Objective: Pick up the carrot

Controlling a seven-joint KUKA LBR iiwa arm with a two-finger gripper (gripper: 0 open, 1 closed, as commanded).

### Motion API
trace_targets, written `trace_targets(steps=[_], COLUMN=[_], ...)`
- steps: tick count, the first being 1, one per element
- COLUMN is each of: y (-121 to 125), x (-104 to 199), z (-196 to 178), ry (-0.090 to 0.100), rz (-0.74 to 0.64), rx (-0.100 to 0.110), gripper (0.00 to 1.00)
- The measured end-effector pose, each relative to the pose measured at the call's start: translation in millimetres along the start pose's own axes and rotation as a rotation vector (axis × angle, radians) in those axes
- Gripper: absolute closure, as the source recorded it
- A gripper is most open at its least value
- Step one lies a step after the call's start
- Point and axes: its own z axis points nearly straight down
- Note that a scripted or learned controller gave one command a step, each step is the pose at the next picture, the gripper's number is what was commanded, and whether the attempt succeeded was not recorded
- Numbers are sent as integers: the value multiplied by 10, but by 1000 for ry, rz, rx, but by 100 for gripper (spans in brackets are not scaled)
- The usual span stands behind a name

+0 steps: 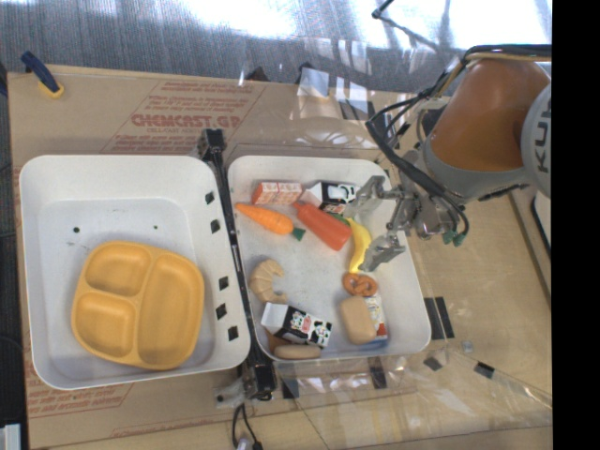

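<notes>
Far left, a blue clip (41, 73) sits on the bench's edge. The brown paper (178, 111) under the bins carries red print reading "CHEMCAST GP"; the smaller lines beneath are too fine to read. The left bin (47, 186) holds a yellow divided plate (139, 304) with three compartments.

In the right bin (412, 317), the carrot (265, 218) lies near the far left side, pointing left, with its green stub toward the middle. Behind it is a small orange-and-white carton (277, 192), label unreadable. Just right of the carrot lies a bigger red-orange vegetable (323, 226), then a black-and-white carton (337, 193) and a banana (359, 242). Nearer the front: a croissant (266, 278), a cow-patterned milk carton (298, 324), a sausage-like piece (298, 351), a pretzel (360, 284) and a tan bread piece (357, 322).

The gripper (379, 220) hangs over the bin's right side, its fingers spread apart around nothing, well apart from the carrot. On the arm (487, 111) at the right edge, dark letters "KU" show.
</notes>
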Motion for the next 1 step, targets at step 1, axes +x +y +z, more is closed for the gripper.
trace_targets(steps=[1], y=[423], x=[-574], z=[1263], ry=[12], rz=[48], rx=[-7], gripper=[0])
